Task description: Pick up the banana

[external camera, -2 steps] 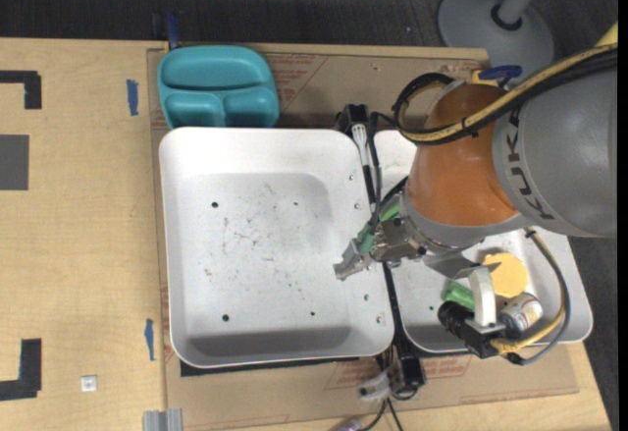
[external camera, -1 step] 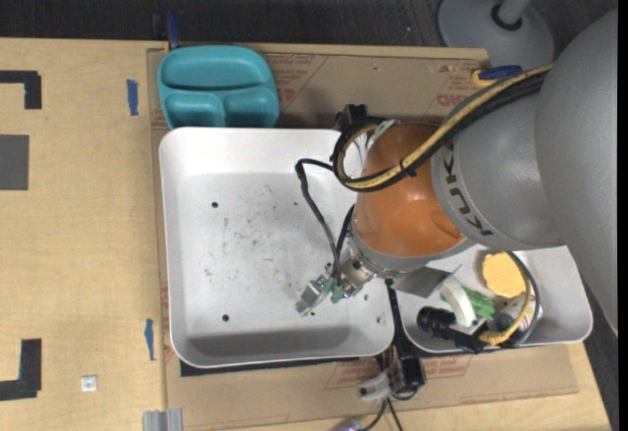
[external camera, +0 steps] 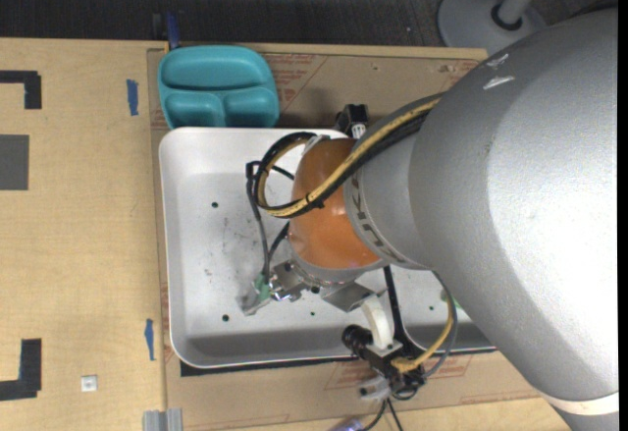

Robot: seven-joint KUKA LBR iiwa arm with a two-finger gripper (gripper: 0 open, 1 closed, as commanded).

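Cardboard-covered bench (external camera: 78,223) carries a white bin (external camera: 196,223) at frame centre, where the arm (external camera: 510,203) hides the banana and the pincer (external camera: 267,292), low in the bin, may close on nothing; its opening I cannot tell.

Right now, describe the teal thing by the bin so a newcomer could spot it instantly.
Start at the white bin under the grey arm. Follow the bin's far edge to its left corner: the teal tray sits just beyond it on the brown bench. It is the one bright teal item, with rounded corners and a long compartment above two smaller ones.
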